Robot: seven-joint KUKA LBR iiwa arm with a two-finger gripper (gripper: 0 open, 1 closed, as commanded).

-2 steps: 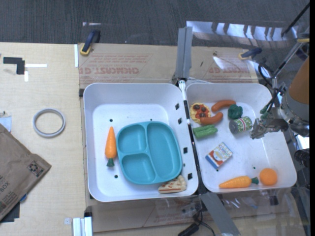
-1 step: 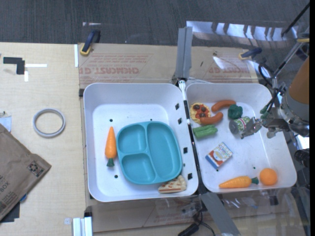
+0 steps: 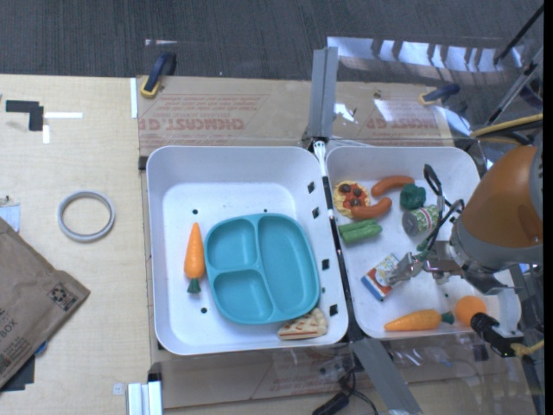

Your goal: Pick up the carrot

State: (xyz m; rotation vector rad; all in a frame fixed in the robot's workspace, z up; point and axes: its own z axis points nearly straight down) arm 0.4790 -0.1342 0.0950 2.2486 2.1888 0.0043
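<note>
A: Where is the carrot (image 3: 195,251)?

B: One lies in the left bin (image 3: 164,232), along its left wall, just beside the teal tray (image 3: 259,268), tip toward the far edge. A second carrot (image 3: 415,321) lies in the right bin (image 3: 363,318) near its front edge, leaves pointing right toward an orange (image 3: 471,308).

A: And the gripper (image 3: 404,269)?

B: It sits over the middle of the right bin, beside a small carton (image 3: 378,283). Whether it is released or clenched cannot be told; nothing can be seen held in it.

A: What could go wrong?

B: Two carrots, so the arm may go for either. The near one is closer, but the carton lies right by the gripper and could be caught or pushed instead. That carrot also lies close to the front wall, so a descent set slightly forward would likely strike the rim. Its tapered, smooth body looks apt to roll or squirt out if pinched off-centre.

A: And the left one?

B: It is wedged between wall and tray, which probably leaves little room for the gripper to straddle it.
</note>
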